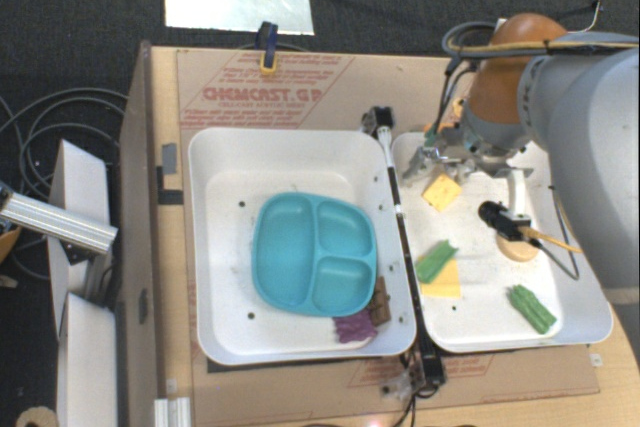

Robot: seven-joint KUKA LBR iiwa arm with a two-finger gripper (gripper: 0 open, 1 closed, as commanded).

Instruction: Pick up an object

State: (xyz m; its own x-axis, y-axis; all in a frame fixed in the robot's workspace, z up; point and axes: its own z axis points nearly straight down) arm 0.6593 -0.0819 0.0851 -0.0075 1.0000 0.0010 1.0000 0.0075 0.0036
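- Camera view, left bin, near edge: one purple piece touching one brown piece.
- Right bin: two green, two yellow pieces, with the near green piece first, then the near yellow piece touching the far green piece.
- One teal plate sits mid left bin.
- Far yellow piece lies just below the tool; open or closed, cannot tell.
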